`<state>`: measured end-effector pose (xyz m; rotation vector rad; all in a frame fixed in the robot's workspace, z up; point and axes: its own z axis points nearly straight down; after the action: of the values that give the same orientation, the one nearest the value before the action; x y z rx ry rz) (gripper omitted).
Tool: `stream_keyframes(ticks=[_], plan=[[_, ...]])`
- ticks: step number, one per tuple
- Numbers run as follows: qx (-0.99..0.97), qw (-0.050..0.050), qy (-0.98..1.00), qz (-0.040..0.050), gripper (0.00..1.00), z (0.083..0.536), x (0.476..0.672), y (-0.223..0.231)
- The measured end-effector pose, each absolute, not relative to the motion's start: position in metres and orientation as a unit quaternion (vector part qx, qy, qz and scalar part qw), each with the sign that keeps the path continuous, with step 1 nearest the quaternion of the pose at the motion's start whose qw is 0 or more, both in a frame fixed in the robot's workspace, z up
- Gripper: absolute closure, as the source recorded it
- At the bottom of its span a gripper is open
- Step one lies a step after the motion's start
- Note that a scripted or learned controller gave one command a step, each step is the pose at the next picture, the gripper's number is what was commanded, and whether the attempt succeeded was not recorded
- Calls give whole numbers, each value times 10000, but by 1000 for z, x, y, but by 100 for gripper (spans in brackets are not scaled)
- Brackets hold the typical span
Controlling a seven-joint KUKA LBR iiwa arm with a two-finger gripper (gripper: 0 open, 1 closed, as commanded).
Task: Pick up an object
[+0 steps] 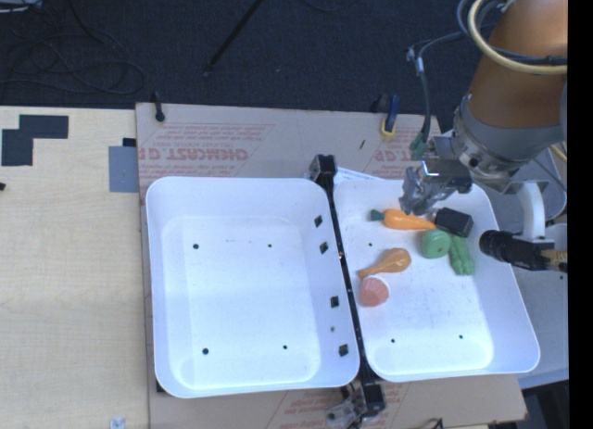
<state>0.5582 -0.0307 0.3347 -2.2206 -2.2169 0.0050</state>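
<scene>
The right bin holds several small things. An orange carrot with a green top lies near its far edge. A small black block sits just right of the carrot. Beside the block are a round green piece and a longer green piece. An orange-yellow drumstick-shaped toy lies nearer the middle, with a pink round piece just below it. My gripper hangs directly over the carrot's right half, close above it. Nothing is visibly held.
The left bin lies beside the right one, parted by a black-clipped divider rim. Cardboard underlies both bins. The arm's grey and orange body looms over the right bin's far right corner.
</scene>
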Motion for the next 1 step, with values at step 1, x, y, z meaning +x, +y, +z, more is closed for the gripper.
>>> stream_keyframes(ticks=[1], plan=[[-7051,-1,-7091,-8,100,351,607,36]])
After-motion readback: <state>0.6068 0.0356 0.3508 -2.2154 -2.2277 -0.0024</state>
